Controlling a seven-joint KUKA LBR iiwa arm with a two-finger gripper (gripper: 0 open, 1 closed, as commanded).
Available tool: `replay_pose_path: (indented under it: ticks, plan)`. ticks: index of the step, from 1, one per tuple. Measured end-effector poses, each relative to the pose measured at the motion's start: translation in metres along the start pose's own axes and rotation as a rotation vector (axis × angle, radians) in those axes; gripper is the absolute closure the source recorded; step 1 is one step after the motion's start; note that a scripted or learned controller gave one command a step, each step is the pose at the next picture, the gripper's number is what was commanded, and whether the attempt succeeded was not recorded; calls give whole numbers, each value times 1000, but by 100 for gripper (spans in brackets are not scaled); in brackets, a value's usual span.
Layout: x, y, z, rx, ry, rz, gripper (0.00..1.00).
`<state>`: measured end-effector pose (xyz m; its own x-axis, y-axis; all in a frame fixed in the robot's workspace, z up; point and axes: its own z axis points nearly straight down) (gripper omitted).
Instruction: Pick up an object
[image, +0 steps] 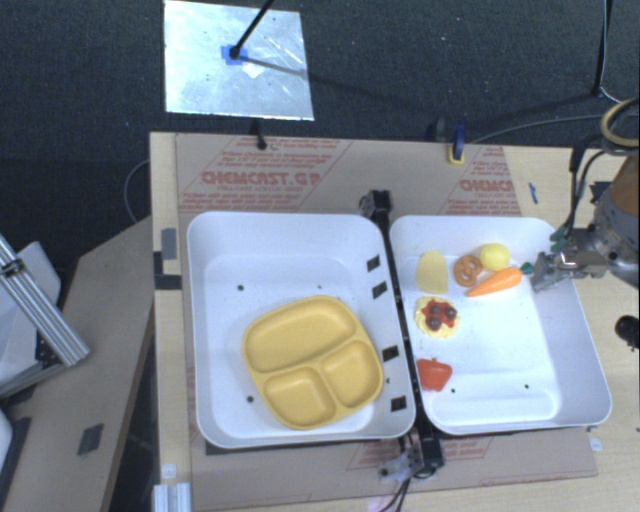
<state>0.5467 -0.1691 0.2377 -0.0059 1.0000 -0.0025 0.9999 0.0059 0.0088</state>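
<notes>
Nothing is picked up yet: the gripper (548, 268) hangs at the right bin's (570, 400) far right edge, fingers narrowly parted and holding nothing, just beside the carrot (494, 283), which lies untouched near the bin's far edge.

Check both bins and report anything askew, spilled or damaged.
Nothing stands out. The yellow tray lies flat in the left bin, turned at an angle. The carrot, lemon and other toy foods sit loosely in the right bin, none spilled.
</notes>
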Motion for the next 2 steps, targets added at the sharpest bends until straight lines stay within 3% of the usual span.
replay_pose_path:
  ticks: [1,2]
  plan:
    - [9,3,-60,0,0,-1,100]
    - [63,8,-40,7,4,-4,100]
